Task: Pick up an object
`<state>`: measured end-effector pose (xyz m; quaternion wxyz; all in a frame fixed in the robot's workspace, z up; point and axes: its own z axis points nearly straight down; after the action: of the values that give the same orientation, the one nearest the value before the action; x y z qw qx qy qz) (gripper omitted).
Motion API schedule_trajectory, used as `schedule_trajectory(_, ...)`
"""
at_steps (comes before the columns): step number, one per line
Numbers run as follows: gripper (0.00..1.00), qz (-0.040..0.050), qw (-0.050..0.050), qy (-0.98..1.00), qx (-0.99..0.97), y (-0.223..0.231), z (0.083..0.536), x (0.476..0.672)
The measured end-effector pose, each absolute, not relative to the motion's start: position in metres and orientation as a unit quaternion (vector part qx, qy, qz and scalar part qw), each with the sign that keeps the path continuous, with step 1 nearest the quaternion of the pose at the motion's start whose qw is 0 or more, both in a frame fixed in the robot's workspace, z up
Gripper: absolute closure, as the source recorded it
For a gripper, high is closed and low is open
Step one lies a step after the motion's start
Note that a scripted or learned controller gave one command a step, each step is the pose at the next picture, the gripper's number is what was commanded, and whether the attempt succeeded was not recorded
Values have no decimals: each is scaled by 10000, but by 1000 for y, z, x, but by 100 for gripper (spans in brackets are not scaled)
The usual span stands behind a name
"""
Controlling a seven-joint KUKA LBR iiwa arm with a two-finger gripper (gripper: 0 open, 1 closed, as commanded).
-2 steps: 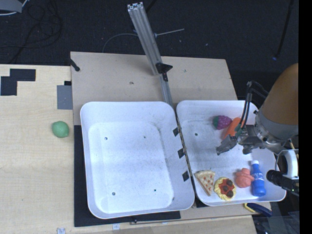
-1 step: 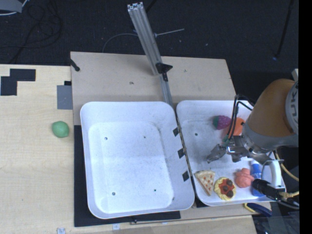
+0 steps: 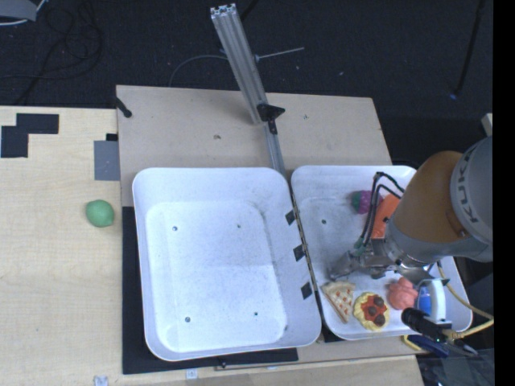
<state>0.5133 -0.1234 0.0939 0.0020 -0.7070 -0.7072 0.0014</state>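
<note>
Pizza slice toy [image 3: 340, 299]: right bin [image 3: 322, 195], near edge, beside round toy [image 3: 371, 310]; end effector [image 3: 352, 265] just above, grip state indeterminate; risk: crowded neighbours could deflect the grasp.

The arm [image 3: 475, 207] is grey and rounded, with a broad orange band [image 3: 430, 199] above the wrist and black cables [image 3: 378, 203] running beside it.
</note>
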Motion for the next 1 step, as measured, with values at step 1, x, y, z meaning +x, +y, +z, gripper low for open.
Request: schedule_trajectory(1, 100, 3, 3, -7063, -7079, -125, 106, 514)
